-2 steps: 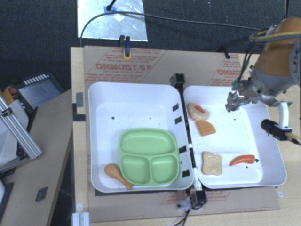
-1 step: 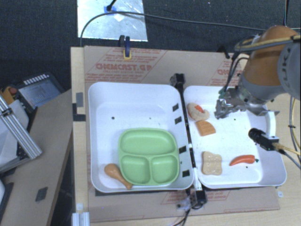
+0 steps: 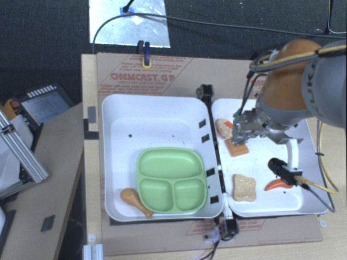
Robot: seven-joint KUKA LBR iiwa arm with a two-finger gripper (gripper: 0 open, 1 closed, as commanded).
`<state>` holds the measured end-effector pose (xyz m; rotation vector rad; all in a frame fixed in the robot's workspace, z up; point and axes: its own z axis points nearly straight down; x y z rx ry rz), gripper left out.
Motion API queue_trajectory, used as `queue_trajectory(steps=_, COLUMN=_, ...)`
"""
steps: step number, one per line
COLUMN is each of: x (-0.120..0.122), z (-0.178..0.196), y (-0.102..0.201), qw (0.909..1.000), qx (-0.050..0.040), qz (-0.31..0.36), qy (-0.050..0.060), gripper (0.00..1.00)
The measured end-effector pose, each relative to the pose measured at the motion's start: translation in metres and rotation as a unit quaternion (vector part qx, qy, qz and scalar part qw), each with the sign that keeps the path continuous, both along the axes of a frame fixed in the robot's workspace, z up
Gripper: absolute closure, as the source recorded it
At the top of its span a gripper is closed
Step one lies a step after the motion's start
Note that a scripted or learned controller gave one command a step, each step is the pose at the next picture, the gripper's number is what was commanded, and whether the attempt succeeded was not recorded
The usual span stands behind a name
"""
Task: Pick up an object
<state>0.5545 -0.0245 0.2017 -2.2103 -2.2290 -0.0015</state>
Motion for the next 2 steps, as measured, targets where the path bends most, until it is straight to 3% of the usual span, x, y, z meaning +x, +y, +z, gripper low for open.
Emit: queue_trajectory(steps=2, x=-0.048, z=0.024, y=0.096, qw=1.0, qx=0.0003, qz=0.001, qy=0.0, gripper=1.0)
